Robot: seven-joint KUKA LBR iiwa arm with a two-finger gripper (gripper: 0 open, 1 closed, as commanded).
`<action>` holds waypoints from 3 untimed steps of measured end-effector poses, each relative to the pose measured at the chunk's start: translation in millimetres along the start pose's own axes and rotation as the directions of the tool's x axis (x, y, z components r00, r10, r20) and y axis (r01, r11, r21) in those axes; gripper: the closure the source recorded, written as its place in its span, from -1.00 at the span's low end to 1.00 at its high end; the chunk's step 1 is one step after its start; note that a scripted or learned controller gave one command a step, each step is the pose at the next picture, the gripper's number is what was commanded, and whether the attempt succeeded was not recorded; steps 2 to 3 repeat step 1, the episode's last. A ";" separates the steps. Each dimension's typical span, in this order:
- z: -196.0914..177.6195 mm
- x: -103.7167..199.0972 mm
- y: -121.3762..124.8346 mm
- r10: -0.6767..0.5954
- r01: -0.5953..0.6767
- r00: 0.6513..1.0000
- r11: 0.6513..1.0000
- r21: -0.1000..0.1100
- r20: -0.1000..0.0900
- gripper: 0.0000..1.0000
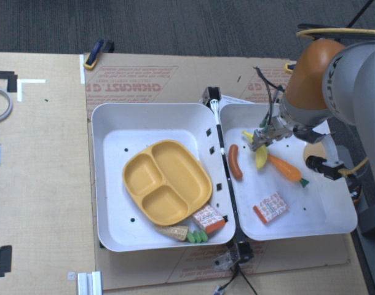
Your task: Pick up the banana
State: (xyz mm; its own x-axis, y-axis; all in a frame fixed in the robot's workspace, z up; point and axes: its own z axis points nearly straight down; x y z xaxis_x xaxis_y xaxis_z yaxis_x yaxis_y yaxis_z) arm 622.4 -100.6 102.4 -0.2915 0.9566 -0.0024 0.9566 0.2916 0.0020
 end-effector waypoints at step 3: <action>-90.0 68.6 9.0 0.055 -0.055 0.998 0.998 0.001 -0.001 1.00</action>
